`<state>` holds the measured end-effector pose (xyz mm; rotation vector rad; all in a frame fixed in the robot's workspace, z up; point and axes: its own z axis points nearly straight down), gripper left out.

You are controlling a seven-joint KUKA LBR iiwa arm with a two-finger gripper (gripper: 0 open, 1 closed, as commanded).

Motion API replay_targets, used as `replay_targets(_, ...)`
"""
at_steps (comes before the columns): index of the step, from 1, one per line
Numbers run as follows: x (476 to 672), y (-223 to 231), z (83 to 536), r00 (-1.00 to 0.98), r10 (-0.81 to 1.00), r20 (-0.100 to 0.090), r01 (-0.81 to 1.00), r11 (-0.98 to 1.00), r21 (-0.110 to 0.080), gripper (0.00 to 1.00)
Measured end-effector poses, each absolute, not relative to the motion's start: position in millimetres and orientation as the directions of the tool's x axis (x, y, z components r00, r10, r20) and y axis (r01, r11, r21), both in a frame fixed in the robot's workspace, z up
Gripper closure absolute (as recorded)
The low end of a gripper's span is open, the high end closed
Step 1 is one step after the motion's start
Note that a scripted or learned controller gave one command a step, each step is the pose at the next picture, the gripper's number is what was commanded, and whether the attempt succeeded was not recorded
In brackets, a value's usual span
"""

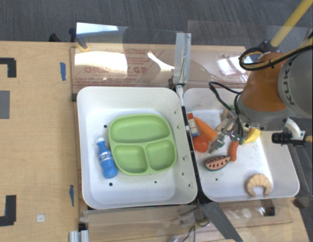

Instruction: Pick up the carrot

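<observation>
1. Orange and tapered, the carrot (206,129) lies in the right bin (282,185), close to the divider between the two bins, its thick end pointing toward the near edge and its thin end up toward the bin's far wall.
2. Taking the carrot as landmark: a small orange-and-white item (192,125) sits just beside it on the divider side, a rounder orange-red piece (201,144) touches or nearly touches its thick end, and a watermelon slice (217,162) lies just nearer the camera.
3. The gripper (220,141) hangs just to the carrot's right, near its thick end; a thinner orange piece (232,150) and a yellow item (251,135) lie on the gripper's far side from the carrot.
4. Its fingers look slightly parted with nothing between them, though the clutter beneath blurs this.
5. Judging by its look, the carrot is a toy: light, stiff, smooth-skinned, so likely to slip or roll rather than deform.
6. Best hold, I judge, is across the middle of its length, where the taper is mild and the neighbours stand clear; pinching the thin tip risks it squirting out.
7. A croissant (259,184) lies well apart from the carrot, toward the near right corner.
</observation>
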<state>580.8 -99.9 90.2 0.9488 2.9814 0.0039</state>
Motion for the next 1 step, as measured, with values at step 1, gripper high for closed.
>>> replay_targets(1, 620.3, -104.9, 89.2, -0.606, 0.795, -0.009, 0.795, 0.606, 0.008, 0.00)
